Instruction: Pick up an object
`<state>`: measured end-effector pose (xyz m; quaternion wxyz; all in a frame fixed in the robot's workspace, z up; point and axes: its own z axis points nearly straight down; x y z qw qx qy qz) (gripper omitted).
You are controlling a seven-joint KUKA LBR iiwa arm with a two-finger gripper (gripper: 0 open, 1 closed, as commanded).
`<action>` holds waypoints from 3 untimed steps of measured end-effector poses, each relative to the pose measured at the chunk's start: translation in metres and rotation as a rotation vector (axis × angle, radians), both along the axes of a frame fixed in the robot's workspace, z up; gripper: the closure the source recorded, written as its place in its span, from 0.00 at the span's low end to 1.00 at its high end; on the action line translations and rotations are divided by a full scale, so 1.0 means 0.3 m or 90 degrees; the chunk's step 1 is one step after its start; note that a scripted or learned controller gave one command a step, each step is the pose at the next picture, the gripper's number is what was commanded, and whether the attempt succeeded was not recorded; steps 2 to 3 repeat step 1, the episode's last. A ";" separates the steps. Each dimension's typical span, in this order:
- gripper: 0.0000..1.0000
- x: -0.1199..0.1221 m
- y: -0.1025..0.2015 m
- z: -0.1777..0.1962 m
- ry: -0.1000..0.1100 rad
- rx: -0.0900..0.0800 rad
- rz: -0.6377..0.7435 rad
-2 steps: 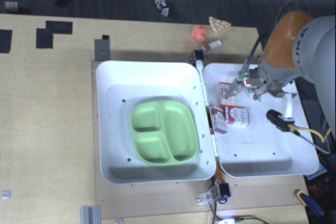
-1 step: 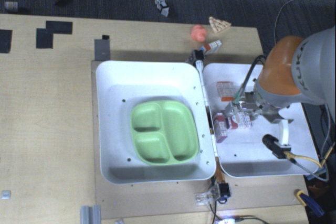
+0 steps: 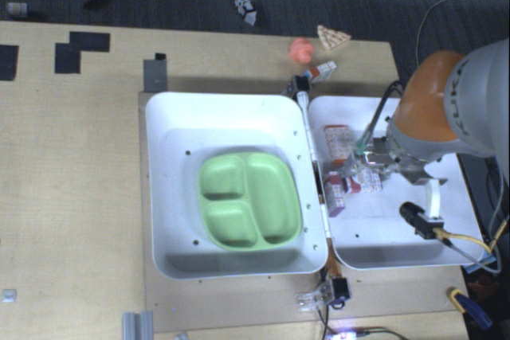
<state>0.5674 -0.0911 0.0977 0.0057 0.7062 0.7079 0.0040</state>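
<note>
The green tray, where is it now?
The green tray lies in the left bin, near that bin's middle. The arm is over the right bin, away from it.

A pale green tray (image 3: 249, 199) fills one white bin (image 3: 171, 171), red-and-white packets (image 3: 344, 171) lie in the other white bin (image 3: 446, 203), under a grey, orange-banded arm (image 3: 446, 103).
</note>
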 end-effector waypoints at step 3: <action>1.00 0.186 0.250 0.294 0.005 0.002 0.002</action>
